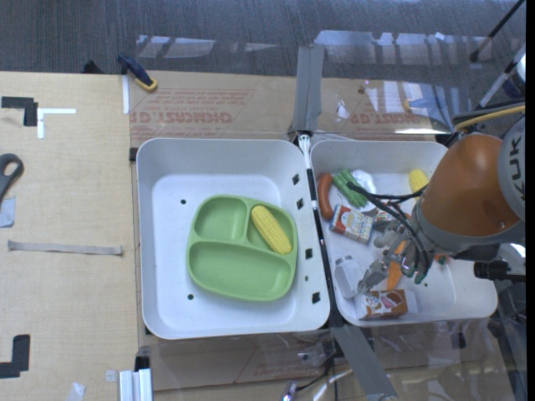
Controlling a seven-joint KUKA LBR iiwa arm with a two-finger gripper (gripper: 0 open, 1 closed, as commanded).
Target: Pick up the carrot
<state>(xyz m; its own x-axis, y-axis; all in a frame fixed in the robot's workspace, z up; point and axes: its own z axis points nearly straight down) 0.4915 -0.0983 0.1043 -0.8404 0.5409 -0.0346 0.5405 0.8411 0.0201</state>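
The carrot (400, 249) shows as a thin orange sliver in the right bin (468, 303), mostly covered by the gripper (386, 270). The gripper hangs low over the middle of that bin, reaching in from the right, with its tip right at the carrot. The arm's wrist, with its big orange band (468, 186), hides the bin's right-hand part. The view does not show whether the carrot is gripped or only lies under the tool.
The right bin also holds a red sausage (324, 195), a green vegetable (351, 186), a yellow piece (418, 180) and two small printed packets (355, 222) (386, 303). In the left bin (159, 249) a green divided plate (238, 257) carries a corn cob (272, 228).
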